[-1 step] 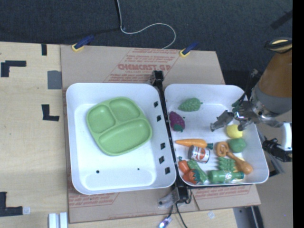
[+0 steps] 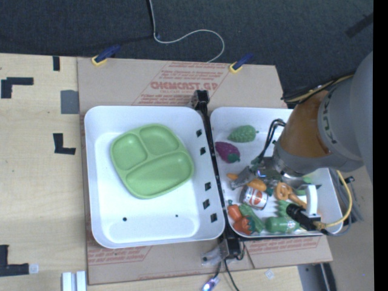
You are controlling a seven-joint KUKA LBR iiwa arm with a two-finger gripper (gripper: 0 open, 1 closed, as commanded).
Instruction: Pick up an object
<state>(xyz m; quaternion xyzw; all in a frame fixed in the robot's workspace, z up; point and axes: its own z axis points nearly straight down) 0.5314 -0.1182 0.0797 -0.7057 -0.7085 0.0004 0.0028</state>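
Two white bins sit side by side on a cardboard sheet [image 2: 182,86] w/ red print, which lies on the bench.

Left bin [image 2: 97,162]: a light-green divided plate [image 2: 151,160] w/ three compartments lies tilted, toward the far-left part of the bin floor. The near strip of that bin shows bare white.

Right bin [image 2: 330,220]: holds a clutter of small toy food items. A green bumpy piece [image 2: 242,133] lies near the far edge, just right of the divider. A purple piece [image 2: 228,151] sits just beside it, closer to the divider. Near the middle there's a small red-and-white can [image 2: 254,197] on its side, w/ an orange piece [image 2: 285,192] to its right. Along the near edge: a red-orange piece [image 2: 237,218] at the near-left corner, green pieces [image 2: 276,223] right of it.

The arm [image 2: 330,132] comes in over the right bin's right side, orange band [image 2: 303,132] above the wrist. The gripper [image 2: 257,176] is down among the items at the bin's middle, just above the can and touching or nearly touching that clutter. Can't tell from this view if the claw is apart or together, or if anything is in it – too small & crowded.

A white cable [image 2: 182,38] loops over the dark floor past the bench's far edge. Two blue-yellow clamps [image 2: 106,54] pin the cardboard's far corners.
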